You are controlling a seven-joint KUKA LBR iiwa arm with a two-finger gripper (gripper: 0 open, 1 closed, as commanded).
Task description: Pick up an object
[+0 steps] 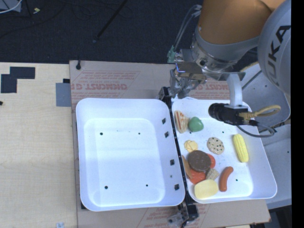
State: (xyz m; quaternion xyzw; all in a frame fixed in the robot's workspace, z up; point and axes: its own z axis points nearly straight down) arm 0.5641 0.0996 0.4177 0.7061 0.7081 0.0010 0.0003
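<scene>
Pale wood surface (33, 141), two white bins. Pincer (183, 90) at twelve o'clock of right bin (266, 184), state impossible to tell. Risks: clipping rim, nudging green piece (195, 124), slipping off crowded food.

Below me the tabletop (33, 151) runs pale, light-grained wood along the left. On it sit dark cut-out patches: a stepped black shape (16, 77) near the left edge and a grey square (62, 94) beside the brown cardboard sheet (118, 82), which carries red mirrored lettering. Beyond the far edge, the floor (95, 23) is dark carpet, crossed by a thin black cable (114, 11). Lighting is bright and even.
</scene>
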